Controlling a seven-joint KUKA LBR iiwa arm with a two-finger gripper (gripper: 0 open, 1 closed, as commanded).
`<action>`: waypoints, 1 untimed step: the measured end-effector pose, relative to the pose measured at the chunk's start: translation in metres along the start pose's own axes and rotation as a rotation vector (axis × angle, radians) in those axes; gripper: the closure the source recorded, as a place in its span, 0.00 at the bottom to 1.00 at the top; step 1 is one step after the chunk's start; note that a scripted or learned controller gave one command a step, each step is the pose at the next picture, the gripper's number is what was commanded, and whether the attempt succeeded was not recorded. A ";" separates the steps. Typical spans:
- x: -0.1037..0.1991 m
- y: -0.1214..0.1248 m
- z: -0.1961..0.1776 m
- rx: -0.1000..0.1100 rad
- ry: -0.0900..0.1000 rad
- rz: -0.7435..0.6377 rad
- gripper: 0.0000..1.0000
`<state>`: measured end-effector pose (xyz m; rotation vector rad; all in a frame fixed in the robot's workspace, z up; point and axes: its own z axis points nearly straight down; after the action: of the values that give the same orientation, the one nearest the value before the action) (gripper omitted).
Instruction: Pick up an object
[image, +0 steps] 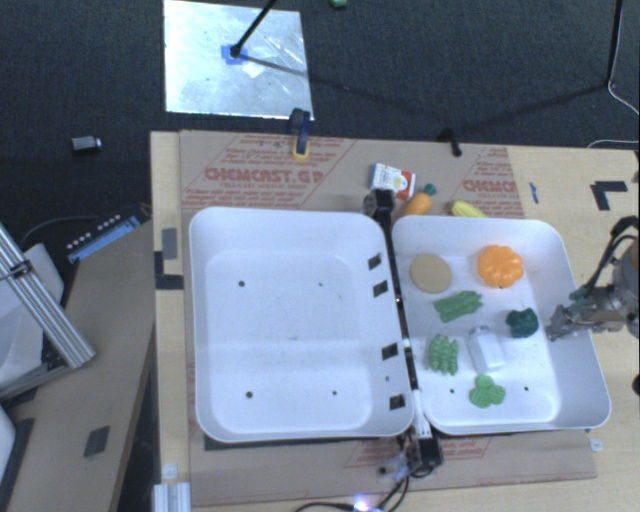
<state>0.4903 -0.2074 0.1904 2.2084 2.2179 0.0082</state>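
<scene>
Gripper (556, 324) — beside toy-filled right bin (585, 385).

Red lettering is printed on the cardboard sheet (262, 170) laid beneath the two bins: at its upper left the words "CHEMCAST GP" can be read, set upside down as seen from the camera. A second red imprint of the same kind is found at the upper right of the sheet, above the right bin (575, 300), where it is partly cut off and only a fragment resembling "CHEMCAST" can be made out. The print on the small red and white packet (392, 179) is too small to be read.
</scene>
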 end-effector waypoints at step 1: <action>0.000 0.001 -0.011 -0.003 -0.001 -0.001 1.00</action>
<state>0.4915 -0.2076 0.2010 2.2048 2.2175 0.0112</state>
